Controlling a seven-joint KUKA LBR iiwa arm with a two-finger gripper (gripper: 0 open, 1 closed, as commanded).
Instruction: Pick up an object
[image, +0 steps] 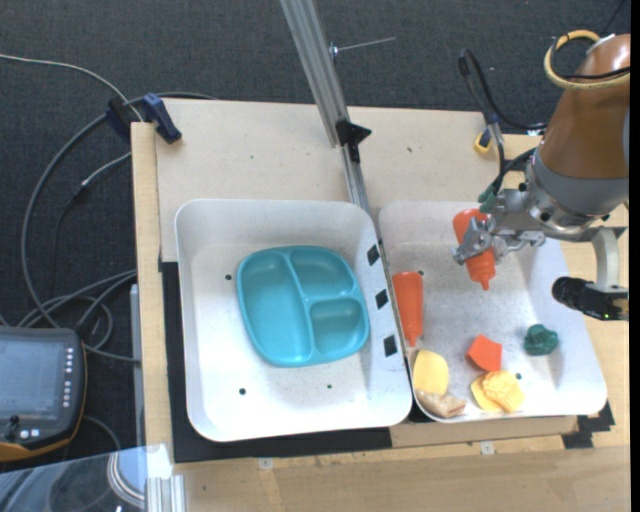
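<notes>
- The lift step is judged to be in hand — an orange carrot-shaped toy (474, 243) is seen pinched in the tool (484, 250) at the upper part of the right bin (590, 385), right of the frame's centre.
- The tool's fingers are pressed against that toy, its pointed end hanging below them; whether it is clear of the bin floor cannot be told with certainty.
- The next move is judged to call for a steady rise, so that the toy is not slipped from the pinch.
- Left in the right bin are a second orange carrot (409, 305), a yellow piece (431, 373), an orange block (485, 352), a yellow ridged piece (499, 391) and a green item (541, 339).
- A teal divided plate (300, 305) is seen in the left bin (200, 330) on the worktop (250, 150).
</notes>
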